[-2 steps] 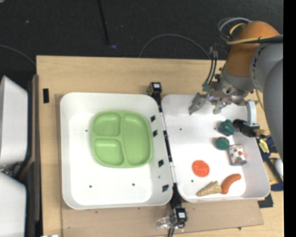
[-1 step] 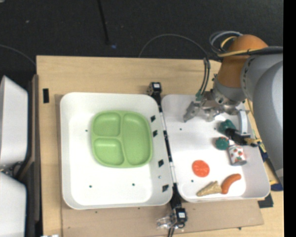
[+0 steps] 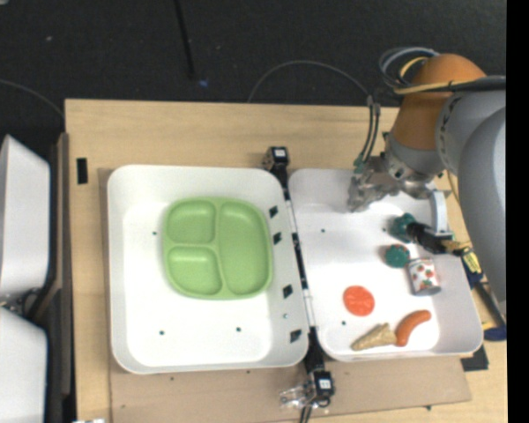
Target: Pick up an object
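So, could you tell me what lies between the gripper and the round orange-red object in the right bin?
In the camera view, bare white bin floor lies between the gripper and the round orange-red object; nothing stands on that stretch.

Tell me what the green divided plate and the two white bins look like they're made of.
The green divided plate looks like moulded plastic with a matte finish: even colour, soft rounded compartment ridges, no sharp glare. The left white bin and right white bin also look like smooth plastic with rounded corners, though painted metal can't be ruled out.
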